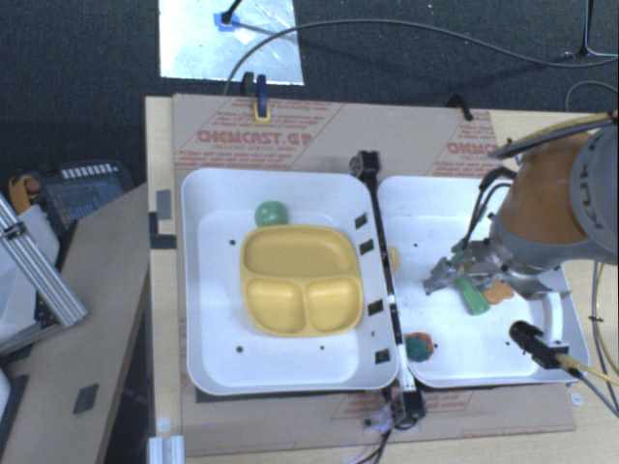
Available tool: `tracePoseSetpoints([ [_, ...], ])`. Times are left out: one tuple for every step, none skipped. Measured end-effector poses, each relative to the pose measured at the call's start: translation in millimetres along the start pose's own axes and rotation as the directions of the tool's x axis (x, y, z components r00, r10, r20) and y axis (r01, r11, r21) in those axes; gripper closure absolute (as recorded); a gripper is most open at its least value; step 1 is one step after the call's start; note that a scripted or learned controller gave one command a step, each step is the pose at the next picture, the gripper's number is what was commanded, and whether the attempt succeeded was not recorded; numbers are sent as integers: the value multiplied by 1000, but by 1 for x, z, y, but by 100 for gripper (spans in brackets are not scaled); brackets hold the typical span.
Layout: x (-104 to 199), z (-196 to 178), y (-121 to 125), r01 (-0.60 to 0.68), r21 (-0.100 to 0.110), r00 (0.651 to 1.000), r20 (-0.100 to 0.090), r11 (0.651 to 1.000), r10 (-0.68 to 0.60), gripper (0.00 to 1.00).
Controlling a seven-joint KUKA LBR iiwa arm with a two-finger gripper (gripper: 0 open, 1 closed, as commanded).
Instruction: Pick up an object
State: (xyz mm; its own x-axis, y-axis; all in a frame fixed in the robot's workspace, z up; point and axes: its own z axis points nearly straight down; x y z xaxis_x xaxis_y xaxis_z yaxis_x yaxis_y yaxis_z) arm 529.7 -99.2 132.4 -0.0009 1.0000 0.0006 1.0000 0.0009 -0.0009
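My gripper [443,275] hangs low over the middle of the right bin [426,211], on the arm that reaches in from the right. A green elongated object [474,297] lies just to its right, partly under the wrist. An orange piece [499,295] sits beside that green object. Near the bin's front left corner rests a small green and red object [418,346]. A pale yellow thing [393,257] peeks out by the divider. Nothing is seen held in the gripper.
The left bin [208,259] holds a yellow divided plate [300,280] with a green round object [271,214] behind it. A black divider bar [379,259] runs between the bins. The arm's orange band [542,196] looms over the right bin's right side. Cables trail at the right.
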Motion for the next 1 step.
tracePoseSetpoints([
  [0, 49, 1, 0, -4, 1000, 2, 1000, 0, 0],
])
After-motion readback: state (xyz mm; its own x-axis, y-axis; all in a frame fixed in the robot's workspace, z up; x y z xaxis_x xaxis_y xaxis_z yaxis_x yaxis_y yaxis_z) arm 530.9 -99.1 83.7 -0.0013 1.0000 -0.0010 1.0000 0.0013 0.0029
